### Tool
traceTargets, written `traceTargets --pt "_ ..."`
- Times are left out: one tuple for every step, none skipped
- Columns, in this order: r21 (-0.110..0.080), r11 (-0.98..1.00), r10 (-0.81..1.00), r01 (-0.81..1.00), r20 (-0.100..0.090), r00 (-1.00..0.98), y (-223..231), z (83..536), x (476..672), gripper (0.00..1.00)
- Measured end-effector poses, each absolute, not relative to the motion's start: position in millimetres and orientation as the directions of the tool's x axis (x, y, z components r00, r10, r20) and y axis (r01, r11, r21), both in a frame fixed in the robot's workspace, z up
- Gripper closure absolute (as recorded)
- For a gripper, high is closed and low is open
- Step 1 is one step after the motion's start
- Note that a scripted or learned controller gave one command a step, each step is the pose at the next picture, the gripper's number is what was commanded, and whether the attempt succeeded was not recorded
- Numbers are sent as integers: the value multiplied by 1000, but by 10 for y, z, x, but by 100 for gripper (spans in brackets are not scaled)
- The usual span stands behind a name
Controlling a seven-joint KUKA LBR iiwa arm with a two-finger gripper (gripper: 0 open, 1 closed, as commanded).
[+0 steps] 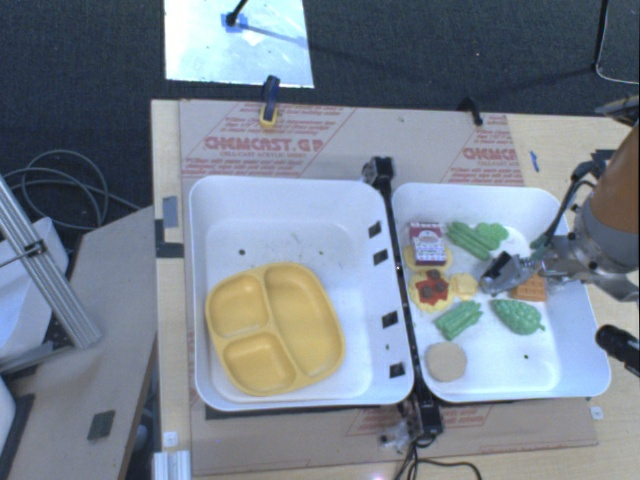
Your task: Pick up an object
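Camera view: gripper [497, 271] over right bin [575, 363] (toys beneath).

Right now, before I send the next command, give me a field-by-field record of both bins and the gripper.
left bin: holds a yellow divided tray with three compartments
right bin: holds small toy items
items, near divider: red-and-white carton, red-and-yellow piece, tan round piece
green items: one at top, one at centre, one lower right
orange block: beside the gripper
gripper: low over the right bin's middle, fingers unclear
held object: none visible
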State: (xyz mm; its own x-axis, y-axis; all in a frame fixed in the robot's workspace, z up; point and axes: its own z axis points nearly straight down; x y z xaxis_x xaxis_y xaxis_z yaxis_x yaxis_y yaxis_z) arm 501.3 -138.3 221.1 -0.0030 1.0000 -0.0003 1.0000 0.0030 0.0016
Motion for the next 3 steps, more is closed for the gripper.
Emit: traceTargets --pt "-3 6 1000 1000 2 -6 -900 805 4853 0" --pt "21 13 1000 1000 3 -13 -141 2992 4899 0" --pt "22 12 1000 1000 5 -13 463 4553 4935 0"
